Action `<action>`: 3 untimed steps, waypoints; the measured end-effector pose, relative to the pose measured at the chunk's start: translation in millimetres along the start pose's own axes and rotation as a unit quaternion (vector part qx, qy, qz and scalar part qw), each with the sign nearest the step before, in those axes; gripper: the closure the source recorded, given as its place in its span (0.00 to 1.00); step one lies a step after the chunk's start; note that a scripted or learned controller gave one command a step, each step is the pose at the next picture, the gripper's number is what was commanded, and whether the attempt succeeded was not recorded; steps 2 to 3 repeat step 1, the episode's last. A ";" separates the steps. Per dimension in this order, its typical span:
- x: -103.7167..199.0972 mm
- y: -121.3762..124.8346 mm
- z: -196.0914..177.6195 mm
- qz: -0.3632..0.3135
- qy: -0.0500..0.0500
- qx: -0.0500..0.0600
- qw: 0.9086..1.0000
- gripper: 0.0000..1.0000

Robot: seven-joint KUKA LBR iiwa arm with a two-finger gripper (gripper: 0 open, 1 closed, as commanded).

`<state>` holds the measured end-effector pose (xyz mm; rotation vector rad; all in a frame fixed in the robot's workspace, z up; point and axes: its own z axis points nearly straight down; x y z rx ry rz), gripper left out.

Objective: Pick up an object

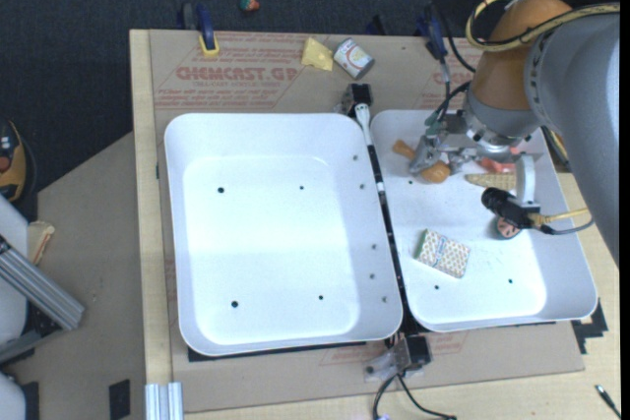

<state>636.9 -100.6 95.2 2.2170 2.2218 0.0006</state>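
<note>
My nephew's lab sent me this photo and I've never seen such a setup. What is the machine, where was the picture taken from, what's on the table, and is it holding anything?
The machine is one robot arm, grey with an orange band, reaching in from the right. The picture comes from a single camera fixed above the bench, looking down at a slant. On the bench sit two shallow white trays: a left bin and a right bin. The arm ends in a claw, which is low over the far end of the right bin, next to some small orange-brown pieces. A checked pad lies in that bin nearer the camera. A yellow scrap lies on the bench behind the bins. From this angle I can't tell whether the claw holds anything.
</note>
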 end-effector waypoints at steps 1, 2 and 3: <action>56.9 32.5 -95.3 -0.002 0.001 -0.004 1.000 1.00; 56.9 32.5 -95.3 -0.002 0.001 -0.004 1.000 1.00; 56.9 32.5 -95.3 -0.002 0.001 -0.004 1.000 1.00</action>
